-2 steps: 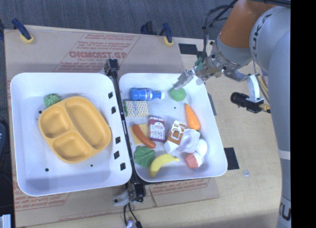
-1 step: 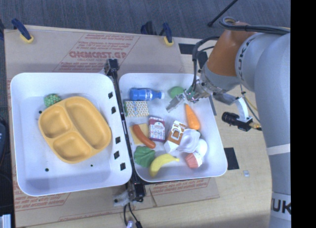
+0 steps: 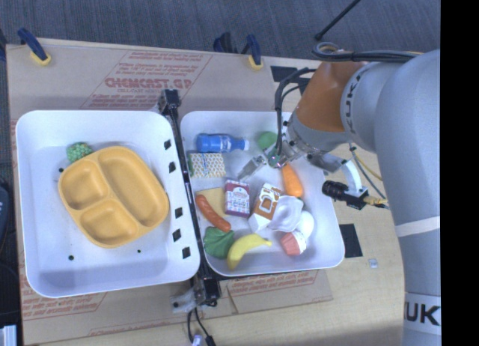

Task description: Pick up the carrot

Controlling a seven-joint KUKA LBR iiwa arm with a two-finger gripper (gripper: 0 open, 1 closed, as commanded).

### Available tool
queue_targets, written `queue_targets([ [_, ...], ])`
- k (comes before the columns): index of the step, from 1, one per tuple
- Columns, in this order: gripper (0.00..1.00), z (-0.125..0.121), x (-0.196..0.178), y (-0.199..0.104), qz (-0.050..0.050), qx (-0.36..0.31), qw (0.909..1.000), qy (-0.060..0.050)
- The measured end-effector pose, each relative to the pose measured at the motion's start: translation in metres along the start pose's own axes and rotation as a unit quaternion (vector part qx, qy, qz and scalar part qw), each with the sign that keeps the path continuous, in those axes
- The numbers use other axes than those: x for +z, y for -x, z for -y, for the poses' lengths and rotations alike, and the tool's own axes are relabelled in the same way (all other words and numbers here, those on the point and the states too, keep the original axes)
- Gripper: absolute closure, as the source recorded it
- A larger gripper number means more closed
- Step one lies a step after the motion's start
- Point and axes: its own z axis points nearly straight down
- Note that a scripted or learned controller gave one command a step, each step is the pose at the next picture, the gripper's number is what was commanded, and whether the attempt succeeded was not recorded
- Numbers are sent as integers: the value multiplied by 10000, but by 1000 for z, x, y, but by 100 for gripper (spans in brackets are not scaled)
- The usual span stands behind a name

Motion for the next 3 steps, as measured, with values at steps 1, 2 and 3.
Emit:
queue_targets([
  [1,100,0,-9,-1,-9,-16,10000,-12],
  [2,100,-2,-130,4,-14,796,9968,-24],
  [3,0,-1,-128,3,-23,794,9968,-35],
])
